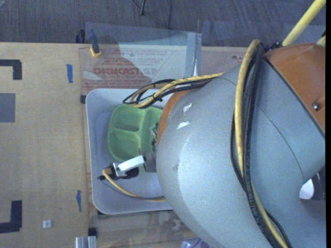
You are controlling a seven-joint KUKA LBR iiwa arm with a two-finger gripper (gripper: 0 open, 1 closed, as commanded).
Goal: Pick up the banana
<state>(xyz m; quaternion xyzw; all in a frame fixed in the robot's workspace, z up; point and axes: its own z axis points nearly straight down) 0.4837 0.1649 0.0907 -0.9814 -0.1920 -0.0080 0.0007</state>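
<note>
Camera view: arm [232,154] over white bin [95,154], green tray [126,130] near left rim, gripper state indiscernible.

A single fixed camera looks steeply down on the bench [41,138] from above, slightly slanted. The grey arm [232,159] rises close beneath the lens at right, looming large; a white bin [95,154] lies farther below, left of centre

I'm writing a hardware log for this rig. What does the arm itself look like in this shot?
The arm is a bulky, rounded grey shell with an orange band at the upper right. Yellow and black cables run along its casing and loop out ahead of it over the white bin. A small white block-shaped part sticks out at its lower front.
</note>
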